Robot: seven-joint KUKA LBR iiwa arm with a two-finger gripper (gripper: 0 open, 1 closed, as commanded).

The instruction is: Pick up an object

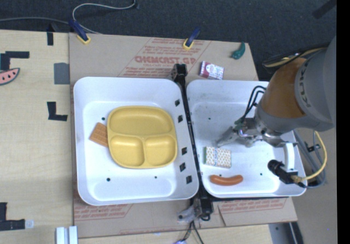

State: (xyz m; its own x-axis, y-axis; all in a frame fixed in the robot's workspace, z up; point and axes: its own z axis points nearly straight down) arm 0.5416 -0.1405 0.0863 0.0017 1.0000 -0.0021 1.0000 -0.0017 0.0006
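In the right bin (pixel 219 95) lie a small checkered packet (pixel 218 157) and a hot dog sausage (pixel 226 180) near the front wall. My gripper (pixel 227 137) reaches in from the right and hovers just above and right of the packet, low over the bin floor. Nothing shows between its fingers. The left bin (pixel 87 128) holds a yellow divided plate (pixel 143 136) with a brown flat piece (pixel 99 134) tucked under its left edge.
A small red and white packet (pixel 210 70) lies on the cardboard behind the right bin, with a green clip (pixel 238 50) further back. The arm's grey and orange body (pixel 290 100) covers the right bin's right side. Black clips run along the divider between the bins.
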